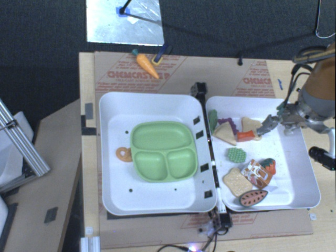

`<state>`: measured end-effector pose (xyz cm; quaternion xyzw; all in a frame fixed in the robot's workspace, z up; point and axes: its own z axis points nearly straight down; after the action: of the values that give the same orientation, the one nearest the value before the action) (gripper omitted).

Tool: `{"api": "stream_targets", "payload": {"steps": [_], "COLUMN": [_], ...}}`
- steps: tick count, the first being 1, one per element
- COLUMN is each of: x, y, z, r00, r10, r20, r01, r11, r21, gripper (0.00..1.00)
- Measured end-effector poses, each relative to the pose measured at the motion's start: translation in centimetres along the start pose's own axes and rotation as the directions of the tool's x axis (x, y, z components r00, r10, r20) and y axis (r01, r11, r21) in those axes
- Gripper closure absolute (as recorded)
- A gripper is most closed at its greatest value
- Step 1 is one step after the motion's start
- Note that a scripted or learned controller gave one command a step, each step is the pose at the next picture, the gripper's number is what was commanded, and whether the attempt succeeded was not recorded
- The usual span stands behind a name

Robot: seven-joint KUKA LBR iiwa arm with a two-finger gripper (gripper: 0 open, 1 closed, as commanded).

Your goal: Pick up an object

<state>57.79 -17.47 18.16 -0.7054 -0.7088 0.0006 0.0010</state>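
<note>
My gripper (264, 128) reaches in from the right over the right bin (302, 164), low at the upper middle of it. Its tips sit right beside a small red-orange toy (245, 136) that lies on a pale wedge-shaped piece (226, 135). A beige piece (251, 124) lies just behind the tips. Nothing is visibly between the fingers. Further down the bin lie a green round textured toy (236, 154), a tan bread-like slice (237, 181), a patterned orange and white packet (257, 172) and a watermelon-like slice (253, 197).
The left bin (113, 140) holds a green divided plate (161, 151) and a small orange pretzel-shaped ring (124, 154). A purple piece (227, 123) and a green piece (212, 119) lie by the right bin's left wall. A toy carrot (146, 65) lies on the cardboard behind the bins.
</note>
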Motion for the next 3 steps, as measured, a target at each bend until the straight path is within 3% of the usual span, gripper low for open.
{"api": "stream_targets", "payload": {"steps": [2, 3], "x": [-0.6, -0.7], "y": [-0.6, -0.5], "z": [10.0, 8.6], "r00": [1.000, 1.000], "r10": [0.003, 0.003], "r20": [0.000, 0.002], "r01": [-0.003, -0.003], "r11": [1.000, 1.000], "r21": [-0.001, -0.007], "gripper": [0.00, 1.00]}}
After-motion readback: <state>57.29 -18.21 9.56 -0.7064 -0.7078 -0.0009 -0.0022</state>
